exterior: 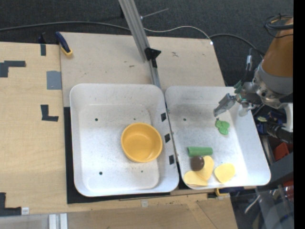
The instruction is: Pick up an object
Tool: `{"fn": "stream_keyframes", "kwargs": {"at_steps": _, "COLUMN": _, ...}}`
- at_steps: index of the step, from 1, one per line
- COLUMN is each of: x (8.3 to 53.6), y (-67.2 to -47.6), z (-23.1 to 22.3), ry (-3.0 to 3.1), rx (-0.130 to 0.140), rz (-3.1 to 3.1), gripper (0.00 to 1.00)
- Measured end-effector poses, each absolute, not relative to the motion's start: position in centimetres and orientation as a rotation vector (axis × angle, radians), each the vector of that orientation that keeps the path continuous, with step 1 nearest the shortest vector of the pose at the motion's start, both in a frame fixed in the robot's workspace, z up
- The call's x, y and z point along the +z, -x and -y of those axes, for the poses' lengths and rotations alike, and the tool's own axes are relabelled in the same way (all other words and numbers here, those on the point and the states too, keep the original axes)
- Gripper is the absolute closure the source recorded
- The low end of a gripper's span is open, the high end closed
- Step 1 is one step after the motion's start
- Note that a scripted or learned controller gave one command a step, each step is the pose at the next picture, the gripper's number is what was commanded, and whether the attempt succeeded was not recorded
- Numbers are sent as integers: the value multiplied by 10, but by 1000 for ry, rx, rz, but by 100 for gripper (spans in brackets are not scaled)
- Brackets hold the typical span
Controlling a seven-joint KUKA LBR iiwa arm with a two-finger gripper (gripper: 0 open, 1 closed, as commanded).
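- The arm (pixel 275 66) reached in from the right, with its gripper (pixel 232 104) hanging over the upper right part of the right bin (pixel 190 99).
- One grey finger (pixel 222 106) slanted down to the left; whether the gripper was spread or clenched could not be told, and nothing showed between its fingers.
- A small light-green object (pixel 222 126) lay on the bin floor just below the gripper.
- Nearer the front of that bin lay a dark-green block (pixel 199 151), a brown round piece (pixel 197 163) touching it, and two yellow pieces (pixel 224 172).
- The left bin (pixel 95 104) held a yellow bowl (pixel 141 142), upright, near its middle.
- Both bins sat side by side on the surface (pixel 28 142).
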State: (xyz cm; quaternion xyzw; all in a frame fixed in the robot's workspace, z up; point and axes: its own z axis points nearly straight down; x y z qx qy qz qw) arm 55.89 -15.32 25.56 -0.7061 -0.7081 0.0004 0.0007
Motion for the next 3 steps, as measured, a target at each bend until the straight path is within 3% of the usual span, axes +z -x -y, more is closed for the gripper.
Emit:
{"fn": "stream_keyframes", "kwargs": {"at_steps": 1, "x": 256, "y": -559, "z": 153, "ry": 2218, "rx": 1, "rz": 2223, "gripper": 0}}
{"fn": "stream_keyframes", "kwargs": {"at_steps": 3, "x": 132, "y": -552, "z": 138, "ry": 2215, "rx": 8, "rz": 2218, "gripper": 0}}
